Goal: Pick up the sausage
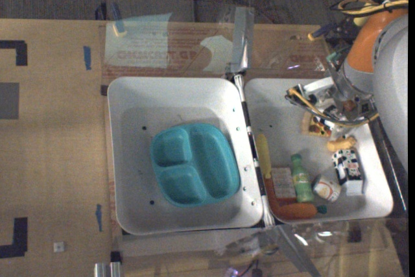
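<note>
The sausage [296, 210] is a reddish-orange curved piece lying along the front wall of the right bin [275, 107], near its front left corner. My gripper [332, 119] hangs over the back right part of that bin, far behind and to the right of the sausage. It sits just above a small yellow-brown item [317, 129]. Wrist cables and hardware cover the gripper's tip.
Around the sausage lie a green bottle [300, 178], a pinkish box [282, 182], a small baseball [326, 189], a long yellow piece [262, 152] and a milk carton [348, 168]. The left bin [130, 107] holds a teal divided plate [194, 164].
</note>
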`<act>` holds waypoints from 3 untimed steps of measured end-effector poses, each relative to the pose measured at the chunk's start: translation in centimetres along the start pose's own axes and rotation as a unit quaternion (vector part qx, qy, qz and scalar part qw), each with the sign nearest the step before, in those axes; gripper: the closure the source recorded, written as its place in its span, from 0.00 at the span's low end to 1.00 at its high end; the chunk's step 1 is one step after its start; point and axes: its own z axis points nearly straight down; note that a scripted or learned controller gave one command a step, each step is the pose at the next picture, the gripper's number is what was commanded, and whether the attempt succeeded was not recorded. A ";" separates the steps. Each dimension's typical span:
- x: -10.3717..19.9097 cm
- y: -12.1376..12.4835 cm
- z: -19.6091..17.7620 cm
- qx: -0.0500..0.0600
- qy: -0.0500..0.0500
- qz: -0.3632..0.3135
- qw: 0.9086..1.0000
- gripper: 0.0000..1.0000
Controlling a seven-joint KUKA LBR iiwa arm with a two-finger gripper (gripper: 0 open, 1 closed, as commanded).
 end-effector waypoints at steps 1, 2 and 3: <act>-2.8 -7.4 0.7 -0.008 0.003 0.054 0.999 0.00; -7.2 -3.4 0.6 -0.009 0.004 0.056 0.998 0.00; -5.3 -0.3 0.9 0.008 0.001 0.040 0.999 0.00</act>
